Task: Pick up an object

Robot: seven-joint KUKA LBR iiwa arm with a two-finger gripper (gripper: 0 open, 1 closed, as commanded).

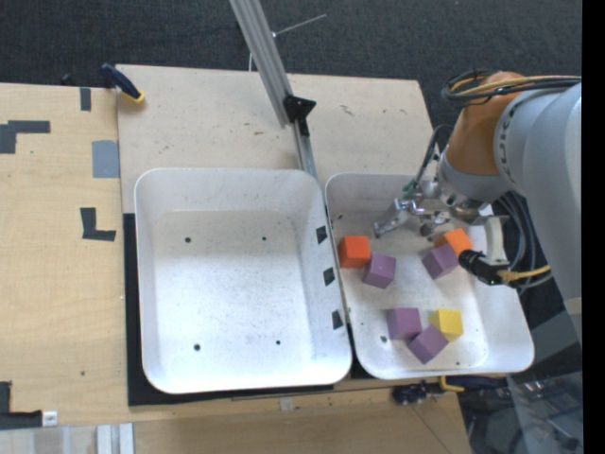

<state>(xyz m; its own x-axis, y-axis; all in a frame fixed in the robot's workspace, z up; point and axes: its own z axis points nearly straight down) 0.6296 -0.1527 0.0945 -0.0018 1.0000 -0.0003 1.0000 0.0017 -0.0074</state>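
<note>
gripper: I see the two-finger metal gripper (392,219) low in the right white bin (506,353), fingers apart, nothing between them
target: small orange foam cube (355,251), just below-left of tips
risk: I judge tips may close short or nudge purple foam cube (380,270) beside it

Two white bins sat side by side on the desk (57,253): a left bin (151,253) and a right bin (501,343).

The right bin held seven blocks. Four were purple: one (380,270) near the middle, one (440,260) at its 3 o'clock, one (404,322) lower down, and one (427,344) at that block's 5 o'clock. Two were orange: one (355,251) toward the bin's 9 o'clock side and one (458,241) partly hidden by the arm. One was yellow (450,323).

One clamp (123,82), blue and yellow, lay at the desk's 11 o'clock corner.
</note>
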